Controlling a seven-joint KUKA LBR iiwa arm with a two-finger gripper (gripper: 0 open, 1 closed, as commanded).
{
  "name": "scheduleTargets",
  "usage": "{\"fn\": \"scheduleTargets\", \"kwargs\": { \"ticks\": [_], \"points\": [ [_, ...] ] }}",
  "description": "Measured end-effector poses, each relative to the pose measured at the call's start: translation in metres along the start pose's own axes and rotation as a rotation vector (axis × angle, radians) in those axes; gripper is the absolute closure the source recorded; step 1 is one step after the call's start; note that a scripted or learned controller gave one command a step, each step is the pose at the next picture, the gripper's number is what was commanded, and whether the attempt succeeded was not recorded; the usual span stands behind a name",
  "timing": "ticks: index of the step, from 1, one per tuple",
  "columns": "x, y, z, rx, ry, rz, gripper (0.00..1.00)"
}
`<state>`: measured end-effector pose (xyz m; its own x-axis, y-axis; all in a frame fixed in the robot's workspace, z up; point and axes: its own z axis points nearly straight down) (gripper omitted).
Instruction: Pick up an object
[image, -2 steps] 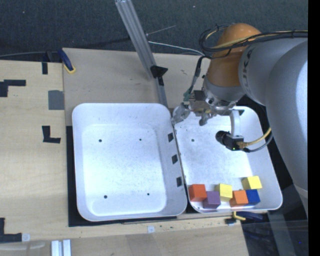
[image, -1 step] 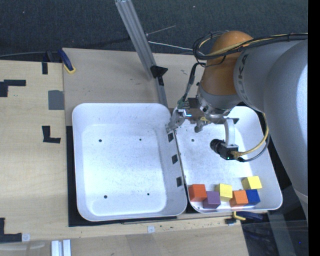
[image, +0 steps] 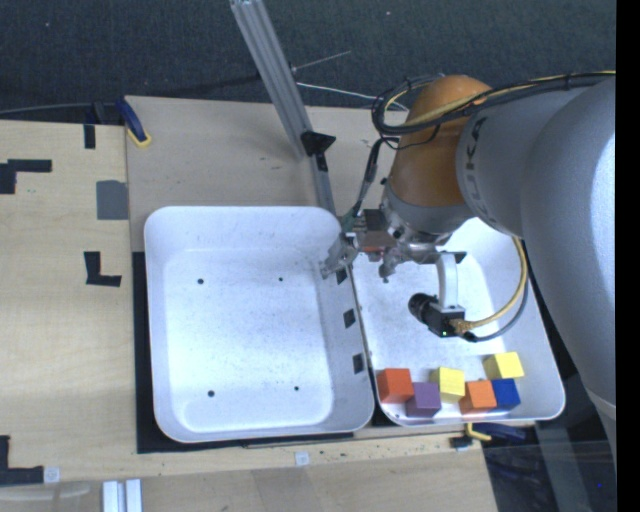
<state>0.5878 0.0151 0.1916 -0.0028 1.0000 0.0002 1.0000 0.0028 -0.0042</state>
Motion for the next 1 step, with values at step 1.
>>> {"fn": "scheduleTargets", "kwargs": {
  "ticks": [1],
  "points": [
    [-0.0013, 0.0008, 0.0, -0.002, 0.0, 0.002, 0.0]
  ]
}}
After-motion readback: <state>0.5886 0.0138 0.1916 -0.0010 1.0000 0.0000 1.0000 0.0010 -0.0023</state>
